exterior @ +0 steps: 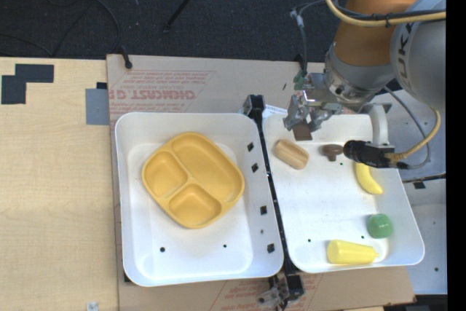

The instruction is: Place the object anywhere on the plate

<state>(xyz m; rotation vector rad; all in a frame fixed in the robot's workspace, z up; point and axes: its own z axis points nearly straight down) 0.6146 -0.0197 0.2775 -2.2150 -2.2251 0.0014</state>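
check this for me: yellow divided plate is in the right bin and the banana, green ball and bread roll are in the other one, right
Not quite: the camera view shows the yellow divided plate in the left bin. The banana, green ball and bread roll are in the other one, the right bin.

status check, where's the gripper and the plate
Gripper hovers over right white bin, above tan bread-roll piece. Yellow three-compartment plate sits in left bin.

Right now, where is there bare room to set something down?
Free: the yellow plate and the left bin floor around it; the right bin middle. Crowded: near the gripper, bread roll and banana.
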